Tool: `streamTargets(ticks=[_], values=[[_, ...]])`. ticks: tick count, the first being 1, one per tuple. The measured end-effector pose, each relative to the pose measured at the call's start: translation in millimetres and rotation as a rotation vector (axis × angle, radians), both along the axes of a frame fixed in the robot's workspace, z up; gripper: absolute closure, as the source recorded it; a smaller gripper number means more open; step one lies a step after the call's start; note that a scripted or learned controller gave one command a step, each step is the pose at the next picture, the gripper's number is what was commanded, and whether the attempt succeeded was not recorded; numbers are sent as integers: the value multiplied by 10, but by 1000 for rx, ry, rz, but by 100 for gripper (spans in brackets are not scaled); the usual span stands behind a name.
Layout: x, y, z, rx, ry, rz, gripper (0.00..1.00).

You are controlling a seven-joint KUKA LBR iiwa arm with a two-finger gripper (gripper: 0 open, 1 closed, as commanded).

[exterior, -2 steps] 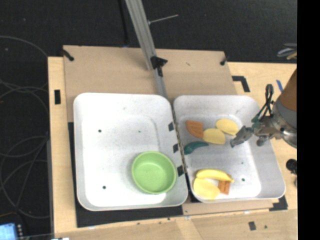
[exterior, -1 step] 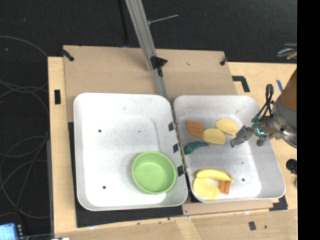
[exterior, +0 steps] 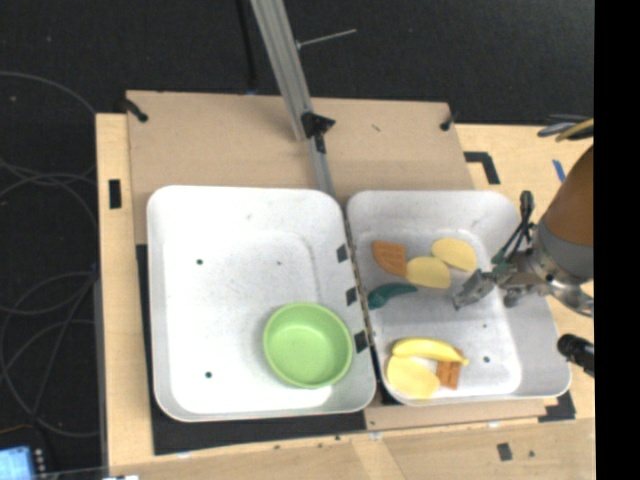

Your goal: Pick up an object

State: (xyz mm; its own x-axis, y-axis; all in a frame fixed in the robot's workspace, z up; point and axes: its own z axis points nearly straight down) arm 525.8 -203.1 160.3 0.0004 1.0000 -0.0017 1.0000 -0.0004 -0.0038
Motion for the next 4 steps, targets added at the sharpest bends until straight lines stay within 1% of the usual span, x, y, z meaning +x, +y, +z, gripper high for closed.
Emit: streamTargets(ticks=[1,2,3,4], values=[[-10,-10,-517,1,0,0,0],[12,-21,-387,0,-9,-4,100],[32,-14,47,0,-10,3,100],[-20,25,616,0,-6,4,100]])
